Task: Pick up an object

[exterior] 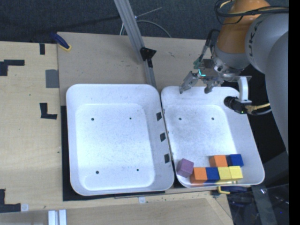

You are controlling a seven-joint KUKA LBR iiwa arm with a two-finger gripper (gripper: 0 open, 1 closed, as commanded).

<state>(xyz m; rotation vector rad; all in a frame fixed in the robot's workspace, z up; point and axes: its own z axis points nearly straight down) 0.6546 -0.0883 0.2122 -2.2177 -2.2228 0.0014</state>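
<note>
Blocks crowd the near edge of the right bin [243, 139]: a purple block [185, 166], two orange blocks [200, 173], two blue blocks [236, 160] and two yellow blocks [230, 173], touching in a tight cluster. Well apart from them, the claw [196, 85] hangs over the bin's far rim, its fingers spread wide with nothing between them. The left bin [70, 125] sits alongside on the desk [28, 135].

Pale wooden bench [28, 125] (black tape marks), dark floor [56, 6] beyond
</note>
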